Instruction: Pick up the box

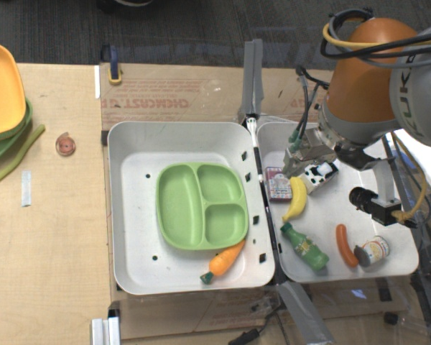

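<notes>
Across the bench you see two white bins side by side. Your arm [373, 70] looms over the right bin [399, 261], its gripper [299, 157] low near that bin's left wall. The left bin [129, 214] carries a green divided plate [201, 205] with a carrot [225, 259] at its near edge. The box [277, 184] lies flat against the right bin's left wall, just beside a banana [296, 198]. A green bottle [305, 246], a sausage [345, 244] and a small jar [373, 250] lie nearer you. You cannot tell how the jaws stand; nothing is seen between them.

Grey arm [416, 99] with a bulbous orange band [366, 70], yellow and black cables [345, 31] looped above, apparently.
</notes>
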Controlling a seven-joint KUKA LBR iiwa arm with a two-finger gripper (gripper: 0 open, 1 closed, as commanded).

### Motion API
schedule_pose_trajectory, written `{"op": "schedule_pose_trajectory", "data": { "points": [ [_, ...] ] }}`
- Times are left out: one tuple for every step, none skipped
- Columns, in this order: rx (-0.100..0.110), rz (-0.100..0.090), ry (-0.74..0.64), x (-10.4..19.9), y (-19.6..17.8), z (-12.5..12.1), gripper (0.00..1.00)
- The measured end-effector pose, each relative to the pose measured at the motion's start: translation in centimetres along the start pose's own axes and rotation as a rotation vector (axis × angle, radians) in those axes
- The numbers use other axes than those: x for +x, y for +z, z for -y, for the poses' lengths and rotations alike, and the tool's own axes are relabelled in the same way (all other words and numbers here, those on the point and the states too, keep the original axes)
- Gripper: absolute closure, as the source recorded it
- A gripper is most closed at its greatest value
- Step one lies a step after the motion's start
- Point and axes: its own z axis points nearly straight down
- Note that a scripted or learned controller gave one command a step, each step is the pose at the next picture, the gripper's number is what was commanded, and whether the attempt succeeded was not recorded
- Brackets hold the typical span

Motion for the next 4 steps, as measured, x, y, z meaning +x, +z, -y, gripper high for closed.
{"op": "schedule_pose_trajectory", "data": {
  "points": [
    [0.0,0.0,-0.036,6.4,0.2,3.8,1.0],
    [-0.004,0.002,-0.267,-0.2,-3.2,-1.4,1.0],
    [-0.002,0.001,0.036,0.1,-0.4,-4.3,1.0],
    [0.001,0.0,0.155,6.5,2.2,-0.4,1.0]
  ]
}}
